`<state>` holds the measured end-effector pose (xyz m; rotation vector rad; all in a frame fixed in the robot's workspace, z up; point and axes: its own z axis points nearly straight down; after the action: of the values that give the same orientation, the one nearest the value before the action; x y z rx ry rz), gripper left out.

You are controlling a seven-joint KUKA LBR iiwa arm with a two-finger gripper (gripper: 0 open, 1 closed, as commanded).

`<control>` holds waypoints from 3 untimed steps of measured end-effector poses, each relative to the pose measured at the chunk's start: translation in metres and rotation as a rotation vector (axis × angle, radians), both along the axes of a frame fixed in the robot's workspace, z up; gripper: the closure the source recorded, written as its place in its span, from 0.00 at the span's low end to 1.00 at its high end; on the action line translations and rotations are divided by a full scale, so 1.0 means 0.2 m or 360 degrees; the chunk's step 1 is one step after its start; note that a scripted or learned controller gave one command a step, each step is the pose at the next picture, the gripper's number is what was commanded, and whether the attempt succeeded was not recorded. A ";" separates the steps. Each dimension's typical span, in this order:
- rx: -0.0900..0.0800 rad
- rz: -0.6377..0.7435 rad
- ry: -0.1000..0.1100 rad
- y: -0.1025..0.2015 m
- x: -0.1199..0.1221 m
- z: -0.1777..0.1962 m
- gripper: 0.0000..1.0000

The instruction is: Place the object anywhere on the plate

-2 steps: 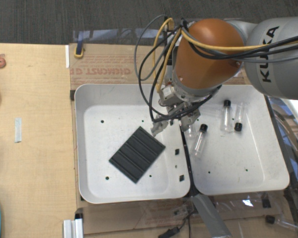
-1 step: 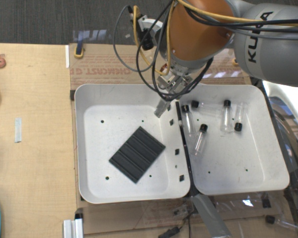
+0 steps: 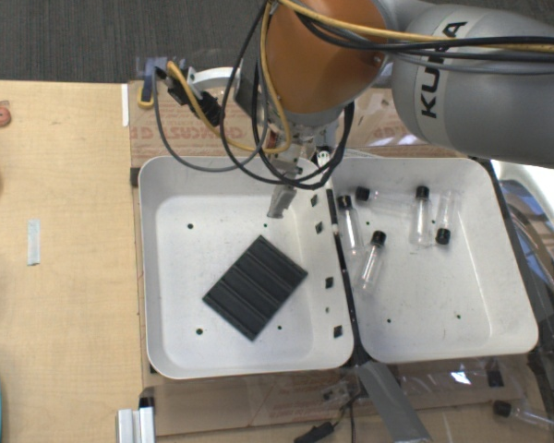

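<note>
Grey KUKA arm (image 3: 480, 81) reaches in from 2 o'clock, orange wrist bent down over the left bin (image 3: 175, 247). Black ribbed plate (image 3: 256, 286) lies mid-bin; the pincer (image 3: 279, 203), closed and empty, hangs at its 12 o'clock. Clear capped tubes (image 3: 370, 258) lie in the right bin (image 3: 499, 321), 3 o'clock of the plate.

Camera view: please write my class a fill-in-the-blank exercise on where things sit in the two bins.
1. The ribbed plate in the left bin is ____ in colour.
2. In this view the capped tubes lie to the ____ of the plate.
3. The gripper hangs over the same bin as the ____.
Missing words: black; right; plate.
</note>
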<state>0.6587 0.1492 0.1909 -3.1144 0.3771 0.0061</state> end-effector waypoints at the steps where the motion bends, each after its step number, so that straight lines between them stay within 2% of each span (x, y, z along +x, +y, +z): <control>1: 0.0007 -0.0015 0.0006 -0.01 0.00 0.04 1.00; 2: 0.0000 0.0055 -0.0001 0.24 0.00 0.08 1.00; 3: -0.0001 0.0055 -0.0003 0.40 0.00 0.40 1.00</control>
<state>0.6594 0.2283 0.2707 -3.1207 0.3236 0.0032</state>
